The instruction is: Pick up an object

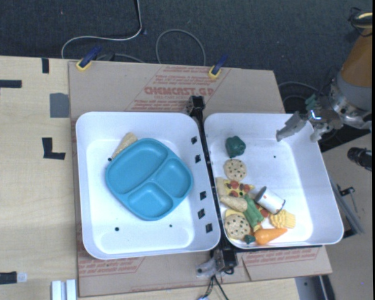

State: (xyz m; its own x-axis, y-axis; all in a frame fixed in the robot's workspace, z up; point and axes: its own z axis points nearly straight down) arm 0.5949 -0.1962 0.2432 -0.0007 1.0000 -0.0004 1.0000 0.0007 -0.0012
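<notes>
**Gripper over upper right bin corner, nothing held**

Gripper [298,129] sits at right of frame, over the upper right part of the right bin [312,167], near its top rim. Two grey fingers visible, spread apart, one at [289,127], the other nearer the wrist. Nothing between them. Orange band of the arm [361,58] at far right edge, upper frame.

Objects all in right bin, clustered along its left and lower side, well apart from the gripper:
- dark green lump [235,145], upper left of the bin, on its own
- round cookie [235,169] just below it
- pile of yellowish food pieces [231,195] mid left
- white cylinder [270,200], tilted, touching the pile
- second cookie [237,225] low in the bin
- orange carrot [270,235] by the bottom rim
- yellow waffle-like piece [284,218] just above the carrot

Left bin [90,186]: blue divided tray [149,177], three compartments, lying tilted in the middle. Tan wedge-shaped piece [124,144] pokes out from under its upper left edge; can't tell what it is.

Both bins rest on a cardboard sheet [175,89] on the wooden bench [25,167].
</notes>
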